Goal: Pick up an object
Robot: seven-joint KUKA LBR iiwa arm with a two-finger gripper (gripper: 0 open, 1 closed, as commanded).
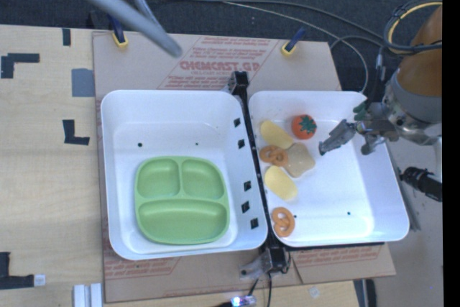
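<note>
Claw [348, 139] (fingers spread, holding nothing) hangs over right bin's [381, 226] bare floor.

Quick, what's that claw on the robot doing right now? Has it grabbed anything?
Gripper: open, holding nothing, above the right bin, to the right of the toy tomato.

cardboard sheet [215, 61] | red print | reads roughly "CHEMCAST GP"

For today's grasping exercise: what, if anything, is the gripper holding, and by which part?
Nothing is held: the gripper is above the right bin, apart from the tomato.
</note>
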